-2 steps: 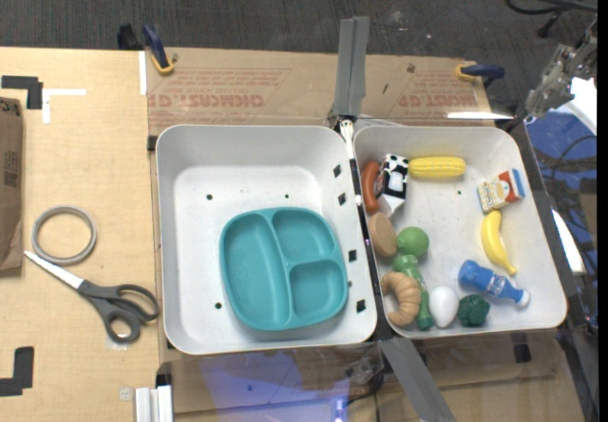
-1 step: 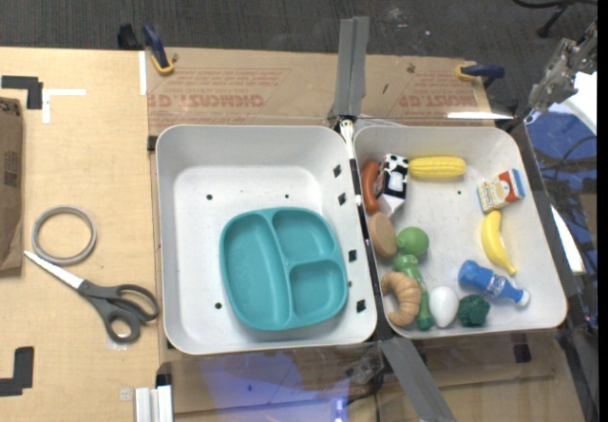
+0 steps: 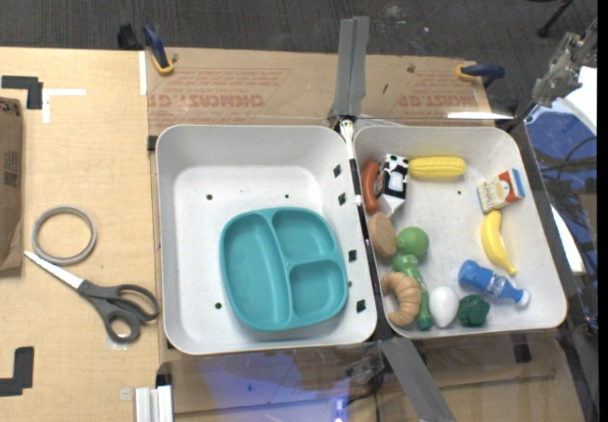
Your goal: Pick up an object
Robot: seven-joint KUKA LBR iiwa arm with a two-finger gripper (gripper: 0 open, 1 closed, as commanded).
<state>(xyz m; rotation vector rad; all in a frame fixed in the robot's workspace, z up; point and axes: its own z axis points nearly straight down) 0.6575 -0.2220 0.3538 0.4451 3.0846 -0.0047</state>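
Objects for the pick all sit in the right bin (image 3: 532, 220): corn cob (image 3: 435, 166), banana (image 3: 495, 240), blue bottle (image 3: 491, 283), white egg (image 3: 443, 301), broccoli (image 3: 473, 310), croissant (image 3: 405, 297), green ball (image 3: 412, 241). Left bin (image 3: 190, 173) carries a teal divided tray (image 3: 283, 267). Gripper (image 3: 560, 78) sits at the upper right beyond the bins, well apart from every item; finger state cannot be told. Risks: items along the bin's left wall are packed touching, so a descent there may pinch two or jam on the wall; egg and ball could roll away
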